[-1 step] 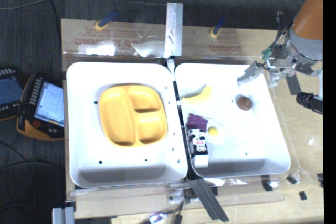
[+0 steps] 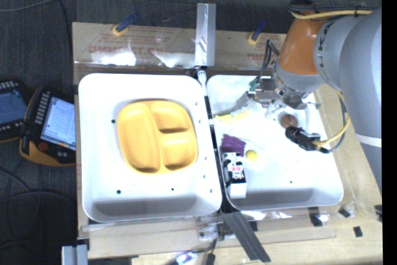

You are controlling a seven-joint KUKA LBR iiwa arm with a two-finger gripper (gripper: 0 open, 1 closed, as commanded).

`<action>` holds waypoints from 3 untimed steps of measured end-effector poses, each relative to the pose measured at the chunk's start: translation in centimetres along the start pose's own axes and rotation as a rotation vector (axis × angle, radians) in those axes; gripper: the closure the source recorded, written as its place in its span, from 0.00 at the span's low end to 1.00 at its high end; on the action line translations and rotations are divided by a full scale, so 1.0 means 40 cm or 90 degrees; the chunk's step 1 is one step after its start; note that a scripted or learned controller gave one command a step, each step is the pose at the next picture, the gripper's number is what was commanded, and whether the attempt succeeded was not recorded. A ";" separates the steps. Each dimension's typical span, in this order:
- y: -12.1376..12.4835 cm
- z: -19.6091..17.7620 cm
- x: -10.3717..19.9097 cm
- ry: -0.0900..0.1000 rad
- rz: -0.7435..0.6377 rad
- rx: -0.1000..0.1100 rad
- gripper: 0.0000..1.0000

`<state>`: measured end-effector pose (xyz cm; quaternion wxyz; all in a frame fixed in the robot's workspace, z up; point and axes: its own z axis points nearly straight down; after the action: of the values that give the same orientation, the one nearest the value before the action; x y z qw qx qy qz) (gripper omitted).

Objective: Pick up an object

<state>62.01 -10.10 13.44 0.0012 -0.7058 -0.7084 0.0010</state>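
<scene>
pincer [image 2: 273, 96] low in right bin [image 2: 310, 186], finger state impossible to tell

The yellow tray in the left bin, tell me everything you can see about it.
The yellow tray is a rounded, roughly square dish with a smooth, plastic-looking surface. It is moulded into three compartments: one long one down its left side and two smaller ones stacked on its right. It lies flat and open side up, turned slightly askew, near the middle of the left bin. All three compartments look bare. It rests on the bin's floor, and the gripper is over in the other bin, well away from it.
</scene>
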 end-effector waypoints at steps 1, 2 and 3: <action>0.043 0.111 0.004 -0.002 0.010 -0.009 0.00; 0.046 0.086 0.006 -0.001 0.009 -0.011 1.00; 0.001 -0.197 0.110 -0.001 0.019 -0.002 1.00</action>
<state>62.04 -5.70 21.34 -0.0001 -0.7162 -0.6979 0.0005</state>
